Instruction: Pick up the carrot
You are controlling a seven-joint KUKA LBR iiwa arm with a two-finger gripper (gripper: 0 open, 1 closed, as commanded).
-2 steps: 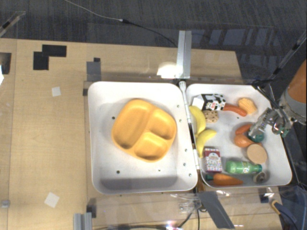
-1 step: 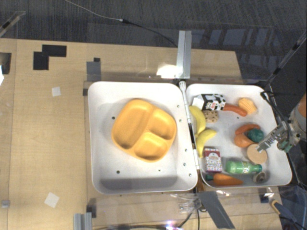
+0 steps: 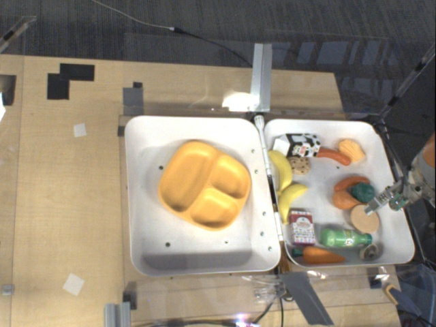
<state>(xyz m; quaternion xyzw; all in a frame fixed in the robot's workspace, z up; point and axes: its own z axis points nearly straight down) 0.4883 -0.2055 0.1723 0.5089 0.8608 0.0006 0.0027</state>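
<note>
- Reaching in from the right, the end effector (image 3: pixel 383 201) hangs over the right-hand bin (image 3: pixel 395 157), just beside a teal-topped orange toy (image 3: pixel 353 191) and a round tan disc (image 3: pixel 364 219). Whether it is wide, narrow or gripping anything I cannot tell — the tip is small and blurred, and nothing shows clearly inside it.
- The carrot (image 3: pixel 323 255) lies on its side along the near wall of that same bin, touching or nearly touching a green bottle (image 3: pixel 345 238) just behind it, with a small red box (image 3: pixel 301 225) near its left end.
- Apart from the carrot by the disc and the bottle, the tool is not yet over its target.
- Risk one: a wrong pick. Several orange things crowd this bin — the teal-topped toy, and another long orange piece (image 3: pixel 333 155) near the far wall — and the tool is nearest the toy, not the carrot.
- Risk two: crowding. With the bottle so close behind and the bin wall just in front, a descent may land on the bottle or the rim instead of straddling the carrot.
- Risk three: slip. The carrot looks tapered and smooth, so a grip near the thin end would likely squeeze it out.
- The left bin (image 3: pixel 139 182), holding a yellow divided plate (image 3: pixel 204 182), plays no part here.
</note>
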